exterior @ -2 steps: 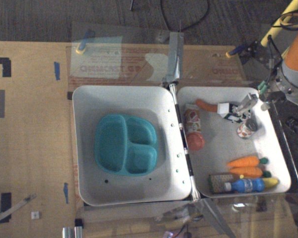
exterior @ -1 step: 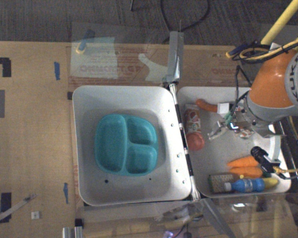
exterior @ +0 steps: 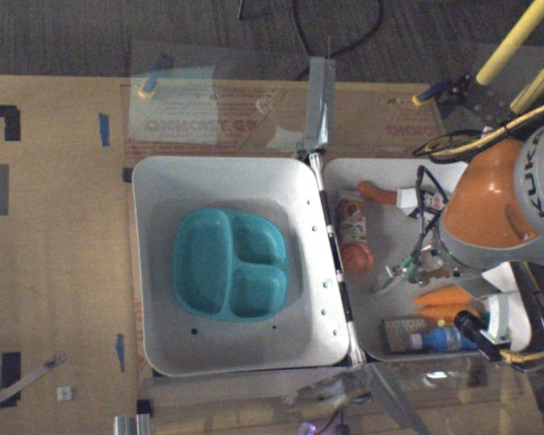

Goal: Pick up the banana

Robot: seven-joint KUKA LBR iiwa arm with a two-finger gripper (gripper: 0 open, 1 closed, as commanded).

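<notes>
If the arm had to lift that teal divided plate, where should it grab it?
Probably by its raised rim, straight down from above, at the right edge. The teal divided plate lies flat in the left bin, so only the rim and dividers stand up to pinch, and that edge is nearest the arm.

arm (exterior: 512,202) cut off at right edge, hiding right bin (exterior: 381,175) contents

Around the teal divided tray (exterior: 228,263), the left bin (exterior: 154,243) offers bare white floor on every side. Right of that tray, beyond the bins' shared rim, a can (exterior: 352,220), a red ball (exterior: 356,258), a carrot (exterior: 444,297) and a blue bottle (exterior: 440,339) crowd the right bin (exterior: 381,175).
</notes>
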